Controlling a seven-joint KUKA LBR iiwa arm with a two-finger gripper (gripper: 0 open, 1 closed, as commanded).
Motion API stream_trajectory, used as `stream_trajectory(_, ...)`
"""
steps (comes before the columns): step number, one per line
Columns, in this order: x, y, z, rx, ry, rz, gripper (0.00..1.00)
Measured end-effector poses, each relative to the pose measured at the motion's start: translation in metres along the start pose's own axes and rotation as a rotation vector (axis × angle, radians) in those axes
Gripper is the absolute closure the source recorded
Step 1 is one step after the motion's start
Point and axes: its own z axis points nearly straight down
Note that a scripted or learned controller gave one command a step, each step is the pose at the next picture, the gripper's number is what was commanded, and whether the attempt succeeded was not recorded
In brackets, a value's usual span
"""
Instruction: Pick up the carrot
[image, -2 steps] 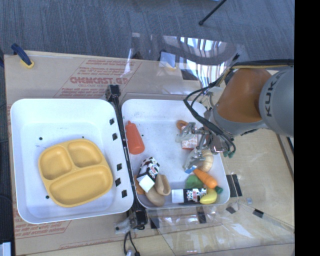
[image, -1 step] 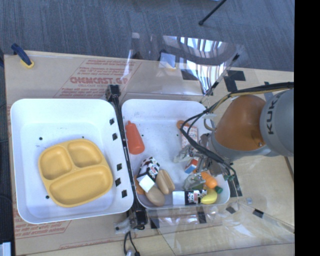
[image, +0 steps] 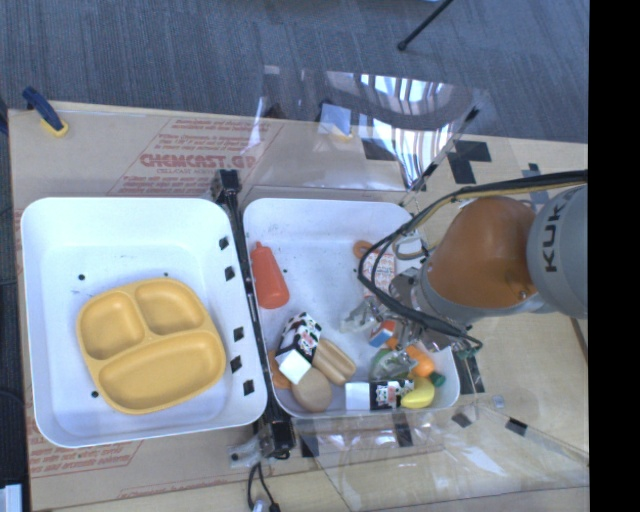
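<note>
The carrot (image: 268, 278), an orange-red tapered piece, lies along the left wall of the right bin (image: 320, 215), pointing towards the back. My gripper (image: 385, 333) is low over the clutter in the bin's front right, well to the right of the carrot and apart from it. The orange wrist band (image: 480, 255) and black cables hide most of the gripper. A small orange piece (image: 419, 358) and a blue-green bit lie just below it.
Near the bin's front are a black-and-white toy (image: 300, 335), a tan bread-like piece (image: 325, 372), a yellow fruit (image: 418, 396) and a small dark box (image: 375, 395). The left bin (image: 60, 230) holds a yellow divided plate (image: 150, 345).
</note>
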Motion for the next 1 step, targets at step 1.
stream_trajectory(1,-0.0027,-0.0011,-0.0009,-0.004,0.005,-0.321,0.00)
